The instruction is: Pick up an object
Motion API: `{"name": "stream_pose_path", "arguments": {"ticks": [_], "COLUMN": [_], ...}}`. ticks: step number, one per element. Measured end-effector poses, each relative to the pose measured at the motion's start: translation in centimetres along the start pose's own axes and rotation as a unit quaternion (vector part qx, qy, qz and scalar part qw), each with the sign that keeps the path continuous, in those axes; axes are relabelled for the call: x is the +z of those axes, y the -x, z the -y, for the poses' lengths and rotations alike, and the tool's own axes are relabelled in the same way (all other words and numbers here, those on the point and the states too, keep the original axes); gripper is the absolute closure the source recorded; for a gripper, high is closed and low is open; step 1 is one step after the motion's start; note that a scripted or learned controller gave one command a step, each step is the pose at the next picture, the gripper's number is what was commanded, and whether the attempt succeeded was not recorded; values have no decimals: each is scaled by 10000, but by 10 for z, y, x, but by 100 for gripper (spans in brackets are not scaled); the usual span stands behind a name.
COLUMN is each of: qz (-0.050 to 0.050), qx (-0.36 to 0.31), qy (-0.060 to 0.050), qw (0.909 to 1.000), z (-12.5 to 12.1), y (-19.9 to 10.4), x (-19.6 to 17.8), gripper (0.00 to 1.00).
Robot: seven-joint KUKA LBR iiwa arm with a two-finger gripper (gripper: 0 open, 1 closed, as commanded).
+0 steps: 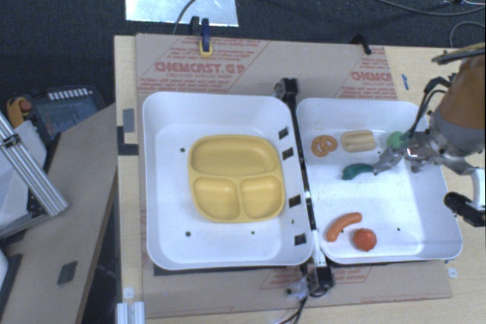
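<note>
Approach step, by judgement; end effector [382, 164] low, just beside teal piece [355, 171]; grip state impossible to tell; next: centring over it, then closing.

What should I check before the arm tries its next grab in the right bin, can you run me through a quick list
1. Gripper near a target: ok, it sits at the right end of the teal object.
2. Anything held between the fingers: cannot tell, too small and blurred.
3. Neighbours clear of the teal object: ok, the pretzel and bread roll lie apart above it.
4. Green object clear of the arm: not ok, it sits right against the wrist.
5. Sausage and tomato out of the way: ok, low in the right bin.
6. Yellow tray placement: ok, lying flat in the left bin.
</note>
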State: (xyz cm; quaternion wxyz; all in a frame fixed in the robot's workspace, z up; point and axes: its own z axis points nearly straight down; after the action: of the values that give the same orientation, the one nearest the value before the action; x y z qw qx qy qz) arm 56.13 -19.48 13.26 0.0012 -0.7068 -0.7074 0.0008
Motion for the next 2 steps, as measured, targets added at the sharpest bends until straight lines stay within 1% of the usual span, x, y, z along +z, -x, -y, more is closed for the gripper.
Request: {"name": "stream_pose_path", "arguments": {"ticks": [1, 2], "qz": [-2, 12], "qx": [0, 1], "qy": [2, 35], "qw": [10000, 10000], "z": [0, -2], "y": [-1, 0], "x": [51, 37], "gripper": [0, 100]}}
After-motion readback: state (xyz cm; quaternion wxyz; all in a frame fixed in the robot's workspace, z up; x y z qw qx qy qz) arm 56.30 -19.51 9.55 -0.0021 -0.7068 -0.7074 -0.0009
